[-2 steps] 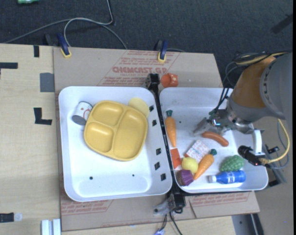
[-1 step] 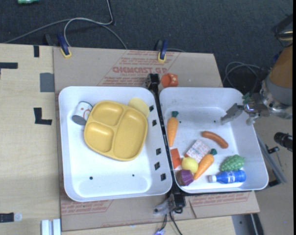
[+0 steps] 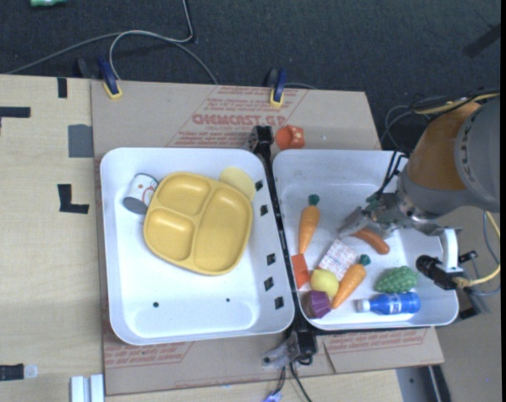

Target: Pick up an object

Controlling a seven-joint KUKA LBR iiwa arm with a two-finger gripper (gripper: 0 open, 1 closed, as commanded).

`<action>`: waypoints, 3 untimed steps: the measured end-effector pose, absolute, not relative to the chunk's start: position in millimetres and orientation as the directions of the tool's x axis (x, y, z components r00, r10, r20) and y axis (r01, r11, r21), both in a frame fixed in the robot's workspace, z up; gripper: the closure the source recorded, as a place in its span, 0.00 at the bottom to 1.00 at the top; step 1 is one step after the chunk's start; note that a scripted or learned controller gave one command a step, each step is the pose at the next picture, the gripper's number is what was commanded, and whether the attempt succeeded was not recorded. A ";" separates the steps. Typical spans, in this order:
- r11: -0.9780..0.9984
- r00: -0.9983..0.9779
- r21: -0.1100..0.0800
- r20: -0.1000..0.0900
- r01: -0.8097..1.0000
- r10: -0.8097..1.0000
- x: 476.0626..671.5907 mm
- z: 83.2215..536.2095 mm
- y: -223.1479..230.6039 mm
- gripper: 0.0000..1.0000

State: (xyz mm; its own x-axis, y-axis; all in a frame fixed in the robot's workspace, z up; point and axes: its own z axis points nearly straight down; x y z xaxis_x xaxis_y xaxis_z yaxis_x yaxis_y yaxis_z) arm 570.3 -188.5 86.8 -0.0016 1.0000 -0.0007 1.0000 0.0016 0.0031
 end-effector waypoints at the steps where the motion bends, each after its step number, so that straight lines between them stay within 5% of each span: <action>1: 0.000 0.000 0.002 -0.002 1.000 1.000 534.7 177.6 -224.6 0.00; 2: 0.001 -0.001 0.007 -0.002 1.000 1.000 503.4 94.0 -165.0 0.00; 3: -0.002 0.002 0.014 -0.006 1.000 1.000 492.2 89.2 -120.6 0.00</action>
State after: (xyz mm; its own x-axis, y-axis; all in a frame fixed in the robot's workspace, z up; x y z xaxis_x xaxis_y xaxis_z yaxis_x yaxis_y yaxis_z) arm 492.2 -120.6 89.2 0.0025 1.0000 -0.0060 0.9999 -0.0024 0.0143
